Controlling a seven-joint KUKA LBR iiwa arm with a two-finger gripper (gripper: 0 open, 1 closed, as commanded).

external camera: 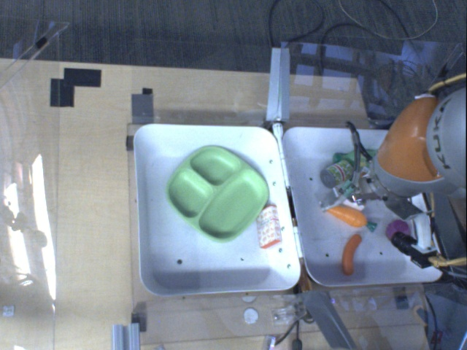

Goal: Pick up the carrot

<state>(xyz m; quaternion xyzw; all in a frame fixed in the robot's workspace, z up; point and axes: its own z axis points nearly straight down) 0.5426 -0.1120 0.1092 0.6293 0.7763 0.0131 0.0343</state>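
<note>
Bench front edge (87, 283), pale wood, runs along the bottom of the camera view; both bins sit just behind it.

Progress: carrot (346, 215) lies on the floor of the right bin (314, 254), not lifted. Gripper (355, 189) sits low over it, just above and touching or nearly touching its upper side. Fingers too small and cluttered to read; cannot tell whether they are apart or closed, and nothing shows the carrot between them. Judged: approach made, grasp unconfirmed, lift all to do.

Left bin (157, 261): green divided plate (217, 191), three compartments, all bare, set near the middle. Small bottle with a red-and-white label (268, 227) lies on its side just off the plate's right edge, near the bin's right wall.

Right bin: green can (338, 171) toward the back, tipped, just left of the gripper. Carrot below it, lying roughly crosswise, tip pointing left. Orange-red sausage (351, 254) nearer the front, standing roughly lengthwise, apart from the carrot. Purple object (398, 229) at the right, partly under the arm; kind unclear.

Arm (414, 152) comes in from the right, orange band over the bin's far right corner.
</note>
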